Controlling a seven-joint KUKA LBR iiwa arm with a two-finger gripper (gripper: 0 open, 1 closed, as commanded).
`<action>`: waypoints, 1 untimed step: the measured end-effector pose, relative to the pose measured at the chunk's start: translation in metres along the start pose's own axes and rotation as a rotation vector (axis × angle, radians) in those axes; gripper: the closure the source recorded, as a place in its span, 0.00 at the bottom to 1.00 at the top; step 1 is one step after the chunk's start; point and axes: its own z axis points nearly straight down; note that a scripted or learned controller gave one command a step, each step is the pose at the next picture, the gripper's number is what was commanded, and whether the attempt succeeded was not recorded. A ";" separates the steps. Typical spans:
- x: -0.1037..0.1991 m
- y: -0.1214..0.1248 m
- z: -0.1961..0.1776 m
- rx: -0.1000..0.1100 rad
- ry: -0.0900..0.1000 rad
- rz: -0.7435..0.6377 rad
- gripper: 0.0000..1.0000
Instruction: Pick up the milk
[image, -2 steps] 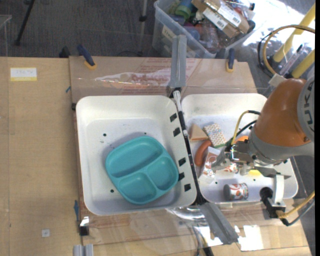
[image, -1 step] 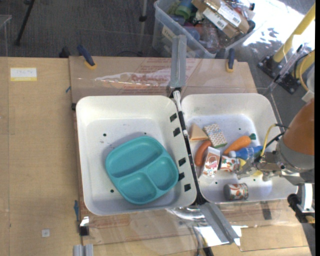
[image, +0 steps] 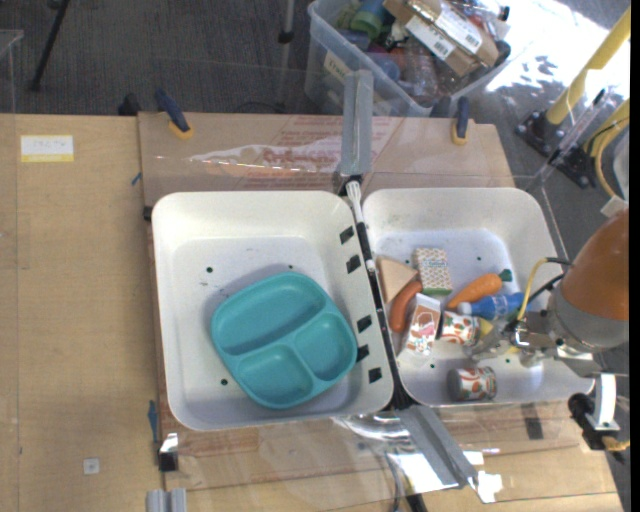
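Left bin (image: 180, 300): a teal plastic plate with three compartments (image: 284, 340) is seen lying flat, slightly toward the near side. Nothing is seen on it.

Right bin (image: 440, 205): a cluster of toy groceries is recorded around the centre. From the divider outward: a tan wedge-shaped piece (image: 393, 274), a reddish-brown sausage-like item (image: 403, 304), a small white carton with red and green print, taken to be the milk (image: 423, 326), a small patterned box (image: 433, 267) behind it, an orange carrot (image: 476, 288), a blue item (image: 497, 305), and a short printed can (image: 474, 381) near the front wall. The milk carton is lying tilted, just beside the sausage-like item and touching or nearly touching a small printed cup-like item (image: 459, 329).

Gripper (image: 497, 340): positioned low in the right bin, just right of the carton. Finger opening cannot be judged; nothing is confirmed held.

Handling judgement: the carton is probably light, stiff-walled and somewhat slick. A grasp across the two flat, wide faces at mid-body is advised, since close neighbours could be pinched or nudged.
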 end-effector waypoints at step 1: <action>-0.002 0.001 -0.010 -0.004 -0.002 0.004 1.00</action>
